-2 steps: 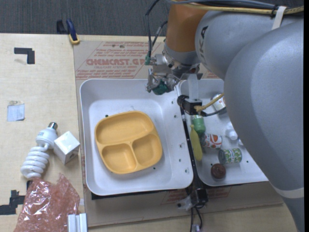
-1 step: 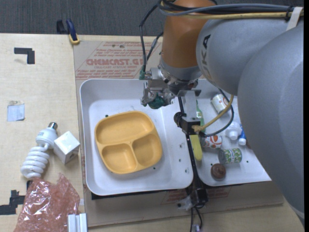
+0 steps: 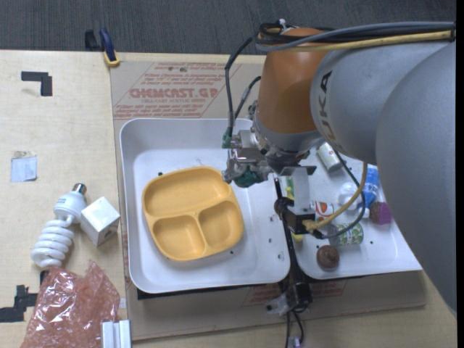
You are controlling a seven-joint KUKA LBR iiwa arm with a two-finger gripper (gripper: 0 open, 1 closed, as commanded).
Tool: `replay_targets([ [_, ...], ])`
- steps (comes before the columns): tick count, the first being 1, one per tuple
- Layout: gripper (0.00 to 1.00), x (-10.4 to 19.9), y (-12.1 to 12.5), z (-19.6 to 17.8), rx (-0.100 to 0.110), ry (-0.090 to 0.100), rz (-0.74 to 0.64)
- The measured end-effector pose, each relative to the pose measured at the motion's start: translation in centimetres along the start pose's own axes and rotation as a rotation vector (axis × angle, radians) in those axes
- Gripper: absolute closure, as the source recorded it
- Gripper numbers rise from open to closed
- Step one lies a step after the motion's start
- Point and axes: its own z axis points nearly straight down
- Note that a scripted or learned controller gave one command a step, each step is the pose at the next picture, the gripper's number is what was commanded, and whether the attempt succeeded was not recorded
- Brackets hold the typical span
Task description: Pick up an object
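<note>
So the arm [image 3: 377, 85] is reaching in from the right and its gripper [image 3: 245, 167] is hanging over the far right corner of the left bin [image 3: 138, 194], just past the edge of the yellow divided plate [image 3: 192, 212]. There's a bit of green at the tip, but I honestly can't tell whether it's part of the tool or something being carried, so whether the gripper is grasping anything or hanging released is a cannot-tell from this angle. The plate is lying just to the near left of the gripper, smooth matte plastic, rounded corners, three compartments, its long side running left to right, so I'm guessing the closest rim would be the obvious thing to go for, though a shallow rim looks awkward to pinch. The right bin [image 3: 406, 256] is sitting mostly under the arm and holding a jumble: a brown roundish lump [image 3: 328, 256], a purple thing [image 3: 380, 213], something blue [image 3: 371, 183], and a small can or jar [image 3: 346, 234] on its side.
</note>
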Motion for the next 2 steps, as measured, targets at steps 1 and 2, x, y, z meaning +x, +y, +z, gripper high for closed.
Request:
replay_targets([
  [1, 1.0, 0.6, -7.1, 2.2, 0.0, 0.0, 0.0],
  [2, 1.0, -5.8, -7.6, 2.4, -0.001, 0.001, 0.0],
])
